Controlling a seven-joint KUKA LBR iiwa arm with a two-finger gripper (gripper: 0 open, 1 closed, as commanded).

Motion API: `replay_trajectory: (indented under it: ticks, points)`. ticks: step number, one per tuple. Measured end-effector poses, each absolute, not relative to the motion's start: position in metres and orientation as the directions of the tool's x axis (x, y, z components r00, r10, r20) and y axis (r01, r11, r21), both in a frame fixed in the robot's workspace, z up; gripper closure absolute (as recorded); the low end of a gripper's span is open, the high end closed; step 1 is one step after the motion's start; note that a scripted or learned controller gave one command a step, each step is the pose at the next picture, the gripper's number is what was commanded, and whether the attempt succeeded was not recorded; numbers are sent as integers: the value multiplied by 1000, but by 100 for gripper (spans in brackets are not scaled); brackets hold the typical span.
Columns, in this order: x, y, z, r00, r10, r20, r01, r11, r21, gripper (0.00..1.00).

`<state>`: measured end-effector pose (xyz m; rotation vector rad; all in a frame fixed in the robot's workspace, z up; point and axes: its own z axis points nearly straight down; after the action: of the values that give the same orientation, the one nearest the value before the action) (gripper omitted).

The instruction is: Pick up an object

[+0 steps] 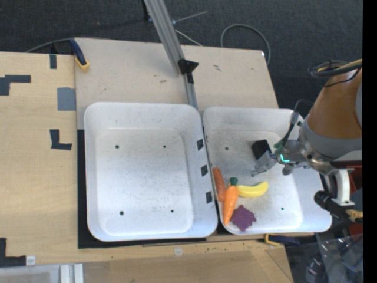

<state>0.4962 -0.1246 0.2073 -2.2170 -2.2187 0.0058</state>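
My gripper (pixel 265 158) hangs over the middle of the right bin (pixel 294 118), at the end of the grey arm with the orange band (pixel 334 112) that comes in from the right. A small black piece (pixel 260 148) shows right at its tip; I cannot tell whether it is a loose object or part of the gripper. Below and left of the gripper lie a yellow banana (pixel 253 189), an orange carrot with a green top (pixel 230 203), a second thin carrot (pixel 218 183) against the bin's left wall, and a purple lump (pixel 242 217) near the front wall.
The left bin (pixel 94 158) stands beside the right one, sharing a raised divider (pixel 201 158). A slanted metal rail (pixel 171 37) runs from the top down to the bins' back edge. Cables lie on the dark floor beyond the bench.
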Motion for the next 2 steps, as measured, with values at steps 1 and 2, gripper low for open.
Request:
replay_trajectory:
  ticks: [1, 2]
  points:
    - [497, -125, 209, -1, 1000, 1, 1000, 1, -2, 0]
    - [495, -126, 166, 0, 1000, 1, 1000, 0, -7, 0]
